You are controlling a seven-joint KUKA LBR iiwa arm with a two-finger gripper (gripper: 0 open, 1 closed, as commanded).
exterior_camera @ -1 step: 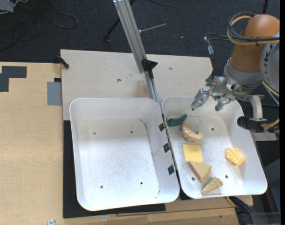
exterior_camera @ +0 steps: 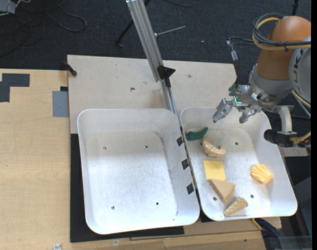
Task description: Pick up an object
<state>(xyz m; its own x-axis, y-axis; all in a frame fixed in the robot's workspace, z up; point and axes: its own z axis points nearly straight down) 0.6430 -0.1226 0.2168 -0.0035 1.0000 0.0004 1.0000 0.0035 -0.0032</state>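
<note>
My gripper point(exterior_camera: 233, 113) hangs over the far edge of the right bin point(exterior_camera: 277, 139), its fingers spread open with nothing between them. Below it in the right bin lie a green object point(exterior_camera: 196, 133) by the divider, a tan curved piece point(exterior_camera: 214, 149), a yellow square slice point(exterior_camera: 214, 170), a tan wedge point(exterior_camera: 224, 189), a small tan chunk point(exterior_camera: 235, 206) and a yellow shell-shaped piece point(exterior_camera: 261, 173). The green object and the curved piece lie closest to the gripper, to its lower left.
The left bin point(exterior_camera: 96, 134) sits beside the right one, with dark clips along the shared rim point(exterior_camera: 185, 163). A slanted metal rail point(exterior_camera: 150, 46) rises from behind the bins. Wooden boards and cables surround the bench.
</note>
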